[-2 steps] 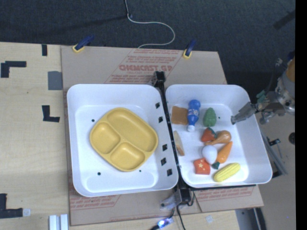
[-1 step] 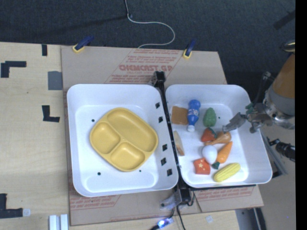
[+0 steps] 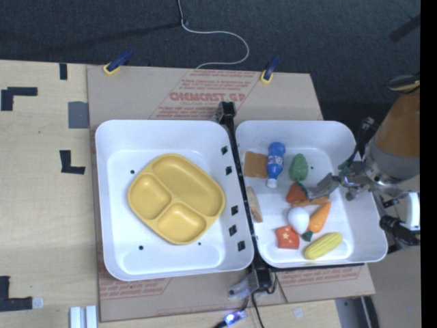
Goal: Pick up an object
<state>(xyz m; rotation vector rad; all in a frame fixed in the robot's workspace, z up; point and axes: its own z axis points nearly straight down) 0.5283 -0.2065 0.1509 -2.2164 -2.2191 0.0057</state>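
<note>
The right bin (image 3: 341,137) holds several toy foods. A blue bottle (image 3: 275,160) lies beside a brown bread slice (image 3: 255,164), and a green vegetable (image 3: 298,167) sits to their right. A red-orange piece (image 3: 295,193), a white egg (image 3: 298,218), a carrot (image 3: 318,218), a red cube (image 3: 287,238) and a yellow corn cob (image 3: 322,245) lie nearer the front. My gripper (image 3: 321,186) reaches in from the right, low over the bin, its tip next to the red-orange piece and just above the carrot. No object is seen held by it.
The left bin (image 3: 113,142) contains a yellow divided plate (image 3: 175,197). A tan oblong piece (image 3: 255,205) lies along the right bin's left wall. The arm's orange and grey wrist (image 3: 399,139) hangs over the right bin's right rim. A white cable (image 3: 212,36) runs behind the bench.
</note>
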